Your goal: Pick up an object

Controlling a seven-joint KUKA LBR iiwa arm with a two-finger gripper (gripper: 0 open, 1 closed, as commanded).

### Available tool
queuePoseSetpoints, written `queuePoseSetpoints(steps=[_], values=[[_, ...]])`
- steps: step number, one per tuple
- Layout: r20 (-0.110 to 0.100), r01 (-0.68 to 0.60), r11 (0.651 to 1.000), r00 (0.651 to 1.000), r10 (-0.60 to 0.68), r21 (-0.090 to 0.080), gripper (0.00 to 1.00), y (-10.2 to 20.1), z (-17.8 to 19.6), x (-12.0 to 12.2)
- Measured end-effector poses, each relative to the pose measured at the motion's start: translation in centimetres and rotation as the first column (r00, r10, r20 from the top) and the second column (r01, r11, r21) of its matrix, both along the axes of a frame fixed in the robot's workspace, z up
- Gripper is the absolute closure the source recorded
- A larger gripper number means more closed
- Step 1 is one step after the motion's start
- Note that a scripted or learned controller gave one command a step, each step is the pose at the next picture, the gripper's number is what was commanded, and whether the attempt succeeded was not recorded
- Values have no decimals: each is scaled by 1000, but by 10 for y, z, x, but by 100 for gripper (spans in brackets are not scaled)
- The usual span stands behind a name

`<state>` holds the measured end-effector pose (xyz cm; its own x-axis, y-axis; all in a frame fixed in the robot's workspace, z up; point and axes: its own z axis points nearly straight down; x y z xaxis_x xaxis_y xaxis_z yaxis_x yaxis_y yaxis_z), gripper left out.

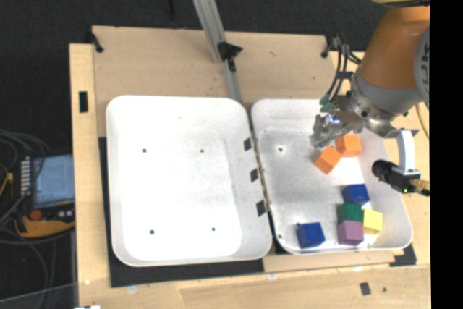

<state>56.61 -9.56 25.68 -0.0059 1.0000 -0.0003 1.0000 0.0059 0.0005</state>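
Note:
The right bin (289, 177) holds several small blocks. Two orange blocks (328, 158) (351, 145) lie side by side near its upper middle. Lower right sit a blue block (355, 194), a green block (351, 213), a yellow block (372, 220) and a purple block (350, 231). Another blue block (310, 234) rests near the bin's front edge. My gripper (327, 128) hangs just above and left of the orange pair, at the end of the grey and orange arm (391, 61). Nothing visible sits between its fingers.
The left bin (181, 177) lies beside the right one. A slanted metal pole (206, 3) rises from the bench behind the bins. A black fitting (391, 174) juts from the arm over the right bin's right side. Cables and a blue box (51, 181) lie off the bench, left.

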Motion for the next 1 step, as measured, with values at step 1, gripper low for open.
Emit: queuePoseSetpoints(steps=[1], values=[[0,0,1000,1000,0,0,100,52,-10,-3]])
